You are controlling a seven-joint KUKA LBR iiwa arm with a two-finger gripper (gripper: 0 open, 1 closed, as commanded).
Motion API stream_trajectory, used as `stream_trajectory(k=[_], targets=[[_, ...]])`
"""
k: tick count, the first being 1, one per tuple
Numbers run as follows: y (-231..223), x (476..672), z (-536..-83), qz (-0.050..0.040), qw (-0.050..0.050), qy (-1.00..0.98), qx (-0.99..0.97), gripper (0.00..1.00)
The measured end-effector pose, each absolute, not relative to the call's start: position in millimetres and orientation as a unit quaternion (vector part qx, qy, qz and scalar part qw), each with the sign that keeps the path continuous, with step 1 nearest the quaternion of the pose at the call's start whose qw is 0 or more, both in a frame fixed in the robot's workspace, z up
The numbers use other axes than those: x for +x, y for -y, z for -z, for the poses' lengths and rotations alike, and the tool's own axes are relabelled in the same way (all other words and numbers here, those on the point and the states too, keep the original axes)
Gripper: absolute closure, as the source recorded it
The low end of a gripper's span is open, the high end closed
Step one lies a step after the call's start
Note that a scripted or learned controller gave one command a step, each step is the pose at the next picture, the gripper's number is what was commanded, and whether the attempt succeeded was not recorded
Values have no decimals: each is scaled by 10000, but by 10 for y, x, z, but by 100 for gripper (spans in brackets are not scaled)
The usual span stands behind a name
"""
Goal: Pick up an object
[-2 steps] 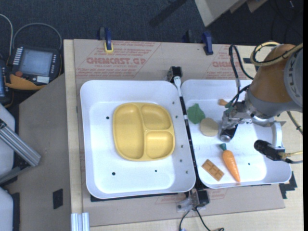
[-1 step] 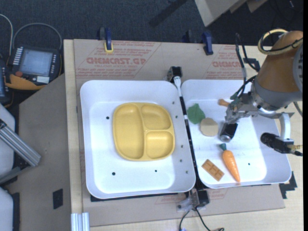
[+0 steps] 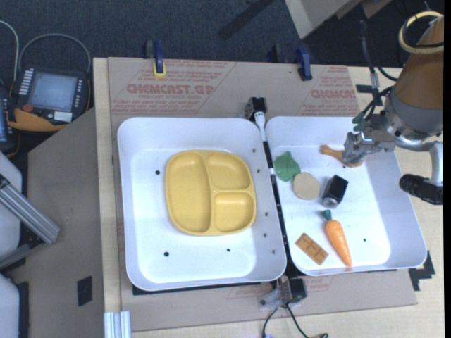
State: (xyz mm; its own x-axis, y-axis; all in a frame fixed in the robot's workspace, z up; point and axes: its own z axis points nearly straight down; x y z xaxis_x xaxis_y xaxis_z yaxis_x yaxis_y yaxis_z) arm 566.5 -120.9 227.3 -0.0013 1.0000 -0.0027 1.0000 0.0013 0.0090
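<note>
floor: dark carpet | bench: brown board | left: pendant screen

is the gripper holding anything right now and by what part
It cannot be told. The gripper sits right at the small orange-brown piece near the far edge of the right bin, but a hold on it isn't visible.

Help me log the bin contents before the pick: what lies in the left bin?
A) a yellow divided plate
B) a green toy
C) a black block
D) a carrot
A: the yellow plate sits alone in the left bin, while the carrot, green toy and black block all lie in the right bin.
</note>
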Motion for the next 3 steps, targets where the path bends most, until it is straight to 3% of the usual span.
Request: stream_trajectory(k=[1, 3], targets=[[1211, 5675, -2526, -13, 27, -7074, 7068, 100], [141, 5676, -2384, 6, -16, -7085, 7057, 100]])
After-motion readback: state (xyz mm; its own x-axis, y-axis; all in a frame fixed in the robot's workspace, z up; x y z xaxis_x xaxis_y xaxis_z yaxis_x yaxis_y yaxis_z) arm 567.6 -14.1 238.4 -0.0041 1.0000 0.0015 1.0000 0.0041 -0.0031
